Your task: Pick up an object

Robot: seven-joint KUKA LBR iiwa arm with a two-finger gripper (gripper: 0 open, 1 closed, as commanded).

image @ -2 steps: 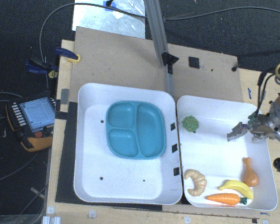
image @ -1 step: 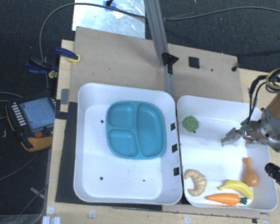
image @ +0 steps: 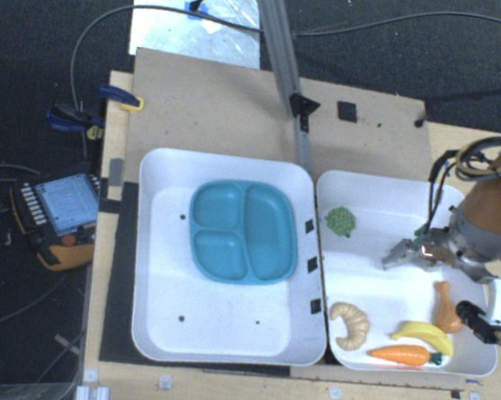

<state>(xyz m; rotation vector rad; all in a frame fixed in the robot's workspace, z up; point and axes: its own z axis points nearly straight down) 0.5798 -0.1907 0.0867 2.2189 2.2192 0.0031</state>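
Pincer (image: pixel 404 254) nr broccoli (image: pixel 340 220), drumstick (image: pixel 446 305)

A brown bench (image: pixel 244 103) bears two white bins (image: pixel 154 319) side by side.

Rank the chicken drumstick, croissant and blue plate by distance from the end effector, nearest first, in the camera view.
From the end effector:
1. Chicken drumstick, right bin, just below and to the right.
2. Croissant, right bin's lower left corner.
3. Blue plate, left bin.

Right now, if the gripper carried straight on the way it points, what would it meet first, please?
The gripper points leftward across the right bin. Its line likely passes just below the green broccoli-like piece, so it would probably meet the bin's left wall first; depth is unclear.
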